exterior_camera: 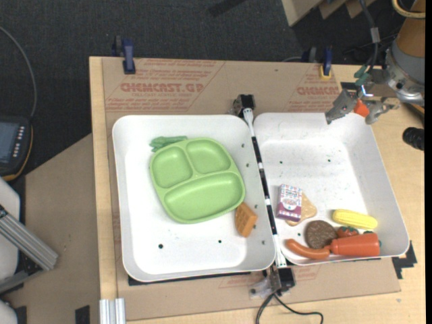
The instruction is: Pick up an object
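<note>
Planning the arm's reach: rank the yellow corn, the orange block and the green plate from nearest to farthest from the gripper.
Measured from the gripper in the camera view:
1. Yellow corn, right bin, lower right.
2. Orange block, left bin, by the divider.
3. Green plate, left bin, centre.

Both bins (135, 248) look like smooth white plastic with a faint sheen. The green tray (197, 179) is matt plastic. The table (202, 86) is covered in brown printed cardboard. The carrot (356, 246) and corn (355, 219) look glossy plastic.

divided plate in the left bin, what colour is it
Light green, seen in the camera view: the divided plate.
</note>
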`<state>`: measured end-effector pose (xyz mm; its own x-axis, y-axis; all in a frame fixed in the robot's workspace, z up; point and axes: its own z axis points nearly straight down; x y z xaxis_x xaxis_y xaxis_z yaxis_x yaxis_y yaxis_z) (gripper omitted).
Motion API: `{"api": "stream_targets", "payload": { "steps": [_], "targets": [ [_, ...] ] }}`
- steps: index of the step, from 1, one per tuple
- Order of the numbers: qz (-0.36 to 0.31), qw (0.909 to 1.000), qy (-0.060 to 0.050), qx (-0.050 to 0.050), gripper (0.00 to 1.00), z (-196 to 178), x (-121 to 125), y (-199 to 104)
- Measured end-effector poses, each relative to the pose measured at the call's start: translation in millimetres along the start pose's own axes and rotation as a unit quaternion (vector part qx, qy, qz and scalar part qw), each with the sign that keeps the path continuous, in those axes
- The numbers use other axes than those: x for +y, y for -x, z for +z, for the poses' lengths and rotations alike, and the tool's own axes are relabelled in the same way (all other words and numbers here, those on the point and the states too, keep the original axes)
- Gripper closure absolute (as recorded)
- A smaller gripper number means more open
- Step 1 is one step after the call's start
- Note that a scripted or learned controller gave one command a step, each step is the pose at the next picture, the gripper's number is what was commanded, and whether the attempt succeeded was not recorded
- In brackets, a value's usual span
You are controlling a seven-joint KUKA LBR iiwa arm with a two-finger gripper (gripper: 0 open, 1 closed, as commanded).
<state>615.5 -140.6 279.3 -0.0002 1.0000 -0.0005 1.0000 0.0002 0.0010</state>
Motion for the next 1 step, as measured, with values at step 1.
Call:
{"api": "stream_targets", "payload": {
  "steps": [1],
  "targets": [
    [0.0, 1.0, -0.004, 0.001, 0.0, 202.8, -33.1, -32.8]
  ]
}}
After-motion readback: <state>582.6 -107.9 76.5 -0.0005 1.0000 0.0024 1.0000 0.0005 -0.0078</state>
